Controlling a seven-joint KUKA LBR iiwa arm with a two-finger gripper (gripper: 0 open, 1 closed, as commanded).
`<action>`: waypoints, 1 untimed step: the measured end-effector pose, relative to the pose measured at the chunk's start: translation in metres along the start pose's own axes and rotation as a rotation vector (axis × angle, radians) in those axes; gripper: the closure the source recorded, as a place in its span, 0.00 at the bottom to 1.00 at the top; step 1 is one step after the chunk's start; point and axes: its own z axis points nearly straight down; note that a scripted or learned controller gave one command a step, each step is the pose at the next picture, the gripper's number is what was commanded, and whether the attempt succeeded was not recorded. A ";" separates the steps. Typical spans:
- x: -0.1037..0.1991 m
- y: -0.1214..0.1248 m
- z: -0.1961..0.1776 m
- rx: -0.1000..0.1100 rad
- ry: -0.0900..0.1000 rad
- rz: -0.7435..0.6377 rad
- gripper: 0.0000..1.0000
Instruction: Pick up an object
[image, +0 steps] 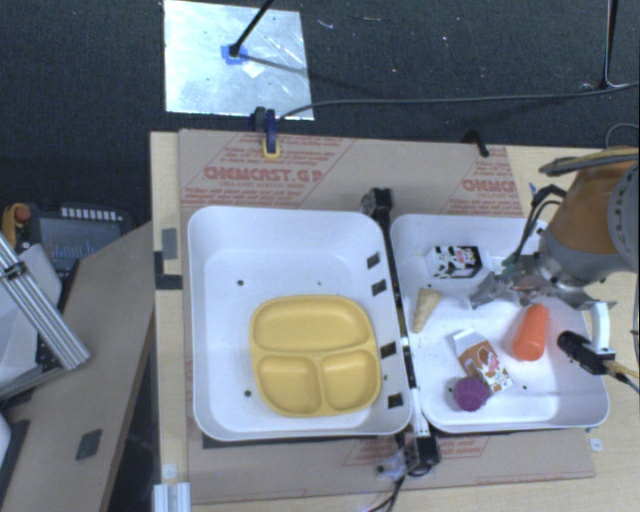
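The right bin (570, 405) holds several small objects. A black-and-white box (455, 262) lies near its back, with a pale cone (425, 306) left of centre. An orange carrot-shaped piece (531, 332) lies at the right, a small orange-and-white carton (483, 362) in the middle, and a purple ball (470, 393) at the front. My gripper (505, 287) hangs low over the right bin's middle. It is just up and left of the orange piece and right of the cone. I see nothing clearly held in it.
The left bin (215, 300) contains a yellow three-compartment tray (315, 353). A black divider strip (390, 300) runs between the bins. The arm's body (595, 225) covers the right bin's far right corner. Cables cross the dark floor behind the bench.
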 end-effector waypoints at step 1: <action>-0.001 0.000 -0.010 -0.001 -0.002 0.000 1.00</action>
